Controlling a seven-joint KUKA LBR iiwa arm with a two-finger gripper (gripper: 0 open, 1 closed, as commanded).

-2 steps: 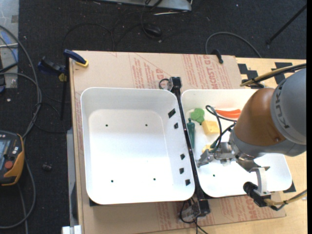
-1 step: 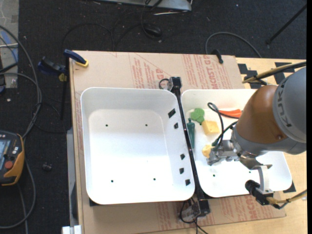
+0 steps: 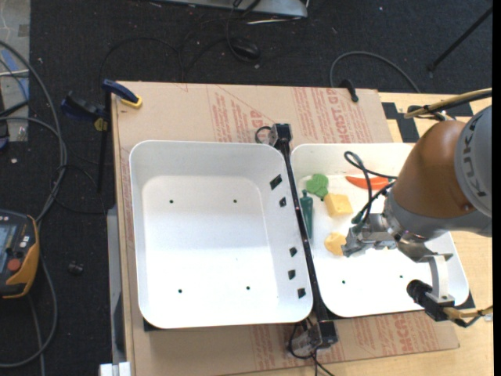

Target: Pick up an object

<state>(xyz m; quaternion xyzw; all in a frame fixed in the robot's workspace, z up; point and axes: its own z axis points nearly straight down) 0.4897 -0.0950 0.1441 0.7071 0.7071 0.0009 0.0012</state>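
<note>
The tool (image 3: 350, 244) hung low in the right bin (image 3: 391, 302) just beside a yellow block (image 3: 335, 244), seemingly lined up for a grab, though I could not tell its grip state.

camera view: fixed overhead | slanted down | both bins (image 3: 141, 210) | apparently mid-range

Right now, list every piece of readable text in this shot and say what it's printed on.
"KU": dark letters on the arm's grey casing, cut off by the frame edge.
Red printing on the cardboard sheet under the bins: reversed and too blurred to read.
Device at far left: markings too small to read.
</note>
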